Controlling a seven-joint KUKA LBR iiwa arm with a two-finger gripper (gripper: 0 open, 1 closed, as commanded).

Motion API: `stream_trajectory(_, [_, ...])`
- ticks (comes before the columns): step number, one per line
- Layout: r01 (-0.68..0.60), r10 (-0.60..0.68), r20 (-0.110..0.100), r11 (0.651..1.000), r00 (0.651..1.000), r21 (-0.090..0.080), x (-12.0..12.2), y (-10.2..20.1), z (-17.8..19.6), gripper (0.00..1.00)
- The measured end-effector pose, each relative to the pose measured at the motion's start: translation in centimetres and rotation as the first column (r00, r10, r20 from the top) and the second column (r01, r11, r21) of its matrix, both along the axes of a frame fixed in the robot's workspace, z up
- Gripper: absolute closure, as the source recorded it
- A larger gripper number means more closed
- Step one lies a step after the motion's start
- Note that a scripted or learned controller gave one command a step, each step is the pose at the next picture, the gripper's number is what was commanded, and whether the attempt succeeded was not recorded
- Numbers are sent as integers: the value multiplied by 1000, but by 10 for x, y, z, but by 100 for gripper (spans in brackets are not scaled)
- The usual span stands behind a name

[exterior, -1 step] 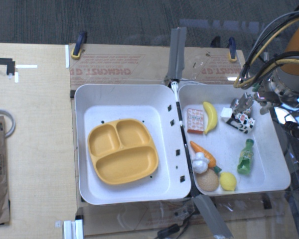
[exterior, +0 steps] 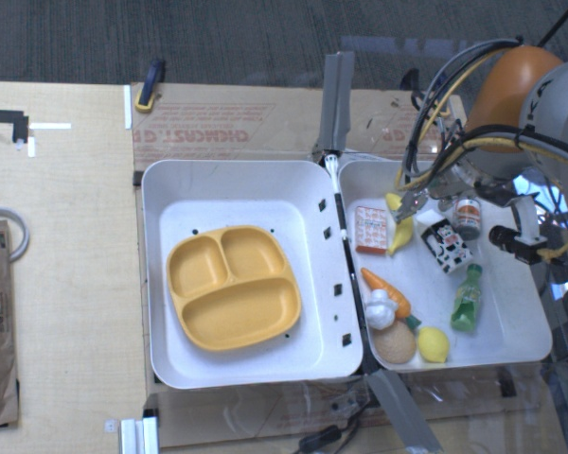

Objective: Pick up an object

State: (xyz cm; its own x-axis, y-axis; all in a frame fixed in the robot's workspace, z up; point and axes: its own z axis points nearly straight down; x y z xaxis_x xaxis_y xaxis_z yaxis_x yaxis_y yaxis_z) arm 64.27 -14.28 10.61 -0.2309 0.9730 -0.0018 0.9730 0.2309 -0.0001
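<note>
One fixed camera looks down at a slant from above the bench [exterior: 66, 253]. Both white bins [exterior: 161, 282] sit in frame, the arm [exterior: 516, 83] entering from the right.

Grey arm [exterior: 549, 112] with an orange band [exterior: 513, 88]

Black and yellow cables [exterior: 435, 112] loop beside the rounded orange section; below it sit silver metal parts, a black bracket [exterior: 516, 239] and a glossy, blue-tinted housing at the wrist.
</note>
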Motion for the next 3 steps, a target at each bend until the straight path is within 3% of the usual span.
stream_trajectory(1, [392, -392, 1, 920, 920, -2, -16, 39, -13, 0])
stream_trajectory(2, [390, -390, 0, 921, 921, -3, -16, 38, -4, 100])
stream_trajectory(3, [292, -292, 0, 956, 956, 0, 0, 85, 86, 100])
